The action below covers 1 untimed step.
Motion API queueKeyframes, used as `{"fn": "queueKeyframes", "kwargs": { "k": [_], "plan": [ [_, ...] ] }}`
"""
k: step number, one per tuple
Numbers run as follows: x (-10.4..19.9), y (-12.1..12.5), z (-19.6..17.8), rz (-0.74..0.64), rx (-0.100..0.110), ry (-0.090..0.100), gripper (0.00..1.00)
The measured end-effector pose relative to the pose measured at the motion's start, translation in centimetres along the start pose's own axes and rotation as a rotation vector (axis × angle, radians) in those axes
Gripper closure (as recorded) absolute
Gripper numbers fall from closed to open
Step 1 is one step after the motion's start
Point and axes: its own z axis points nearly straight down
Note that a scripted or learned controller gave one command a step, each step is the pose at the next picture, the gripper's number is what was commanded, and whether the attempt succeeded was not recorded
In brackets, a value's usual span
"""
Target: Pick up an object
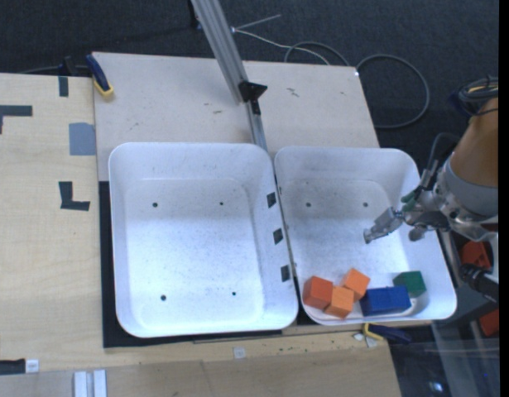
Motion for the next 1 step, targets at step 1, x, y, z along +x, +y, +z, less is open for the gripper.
{"fn": "queueKeyframes", "kwargs": {
  "k": [1],
  "plan": [
    [4.75,4.34,-8.78,-0.006,-0.01,-0.002,0.0]
  ]
}}
